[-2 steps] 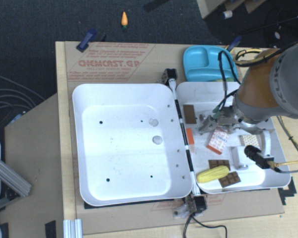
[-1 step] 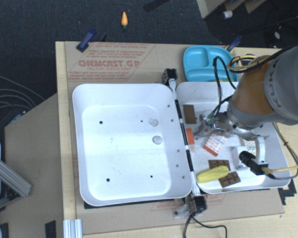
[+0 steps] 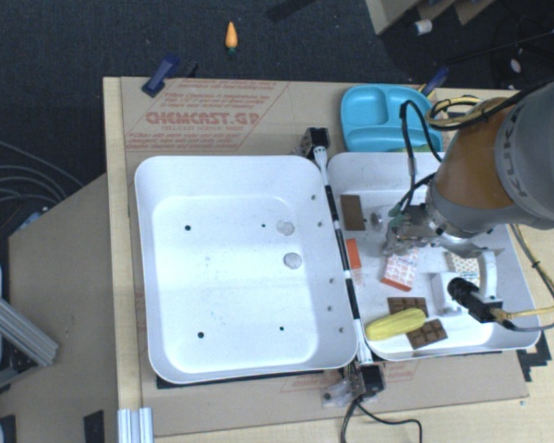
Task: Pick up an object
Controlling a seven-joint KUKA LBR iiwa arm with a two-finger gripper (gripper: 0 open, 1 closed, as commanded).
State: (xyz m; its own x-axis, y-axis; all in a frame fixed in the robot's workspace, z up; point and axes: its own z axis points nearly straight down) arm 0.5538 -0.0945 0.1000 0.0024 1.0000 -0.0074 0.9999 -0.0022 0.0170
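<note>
At the near edge of the right bin (image 3: 526,344) lie a yellow corn cob (image 3: 395,323) and, touching it, a brown chocolate bar (image 3: 427,333), with a red-and-white packet (image 3: 400,270) just beyond. Farther back, the gripper (image 3: 404,232) hangs low over that bin near a brown card (image 3: 352,212); its opening cannot be told. Beyond the bin sits a blue tray (image 3: 383,118).

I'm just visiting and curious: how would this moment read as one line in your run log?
arm: over right bin | gripper: low among items, grasp unconfirmed | nearby: red-white packet, yellow corn | left bin: two small discs
</note>
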